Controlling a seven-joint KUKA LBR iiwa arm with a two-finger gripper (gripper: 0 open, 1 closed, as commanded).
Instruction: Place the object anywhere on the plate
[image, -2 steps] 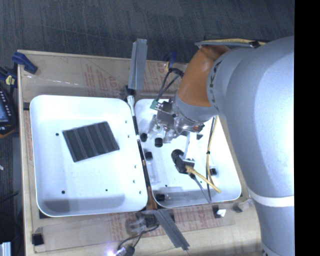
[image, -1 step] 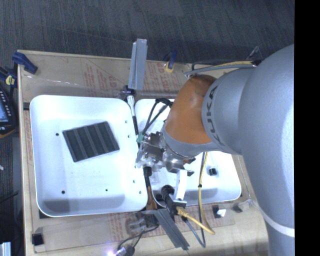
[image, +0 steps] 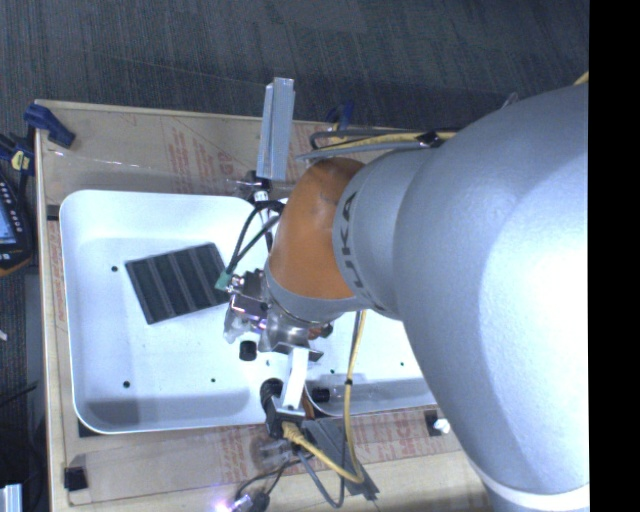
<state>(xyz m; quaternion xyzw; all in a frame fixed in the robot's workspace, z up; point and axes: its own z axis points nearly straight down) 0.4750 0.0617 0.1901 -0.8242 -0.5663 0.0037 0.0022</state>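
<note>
A dark, ribbed rectangular plate (image: 178, 282) lies flat in the left white bin (image: 100, 215), turned slightly on its floor. My gripper (image: 247, 312) hangs under the orange wrist band, just right of the plate's right edge and low over the bin floor. The wrist and its metal mounting hide the gripper's lower end. A small green patch (image: 221, 283) shows at the plate's right edge, against the gripper; I cannot tell what it is or whether it is held.
The grey arm (image: 470, 280) covers most of the right bin, of which a strip of front rim (image: 390, 392) shows. A metal post (image: 276, 130) stands behind the bins. Cables (image: 310, 460) trail over the bench's front edge.
</note>
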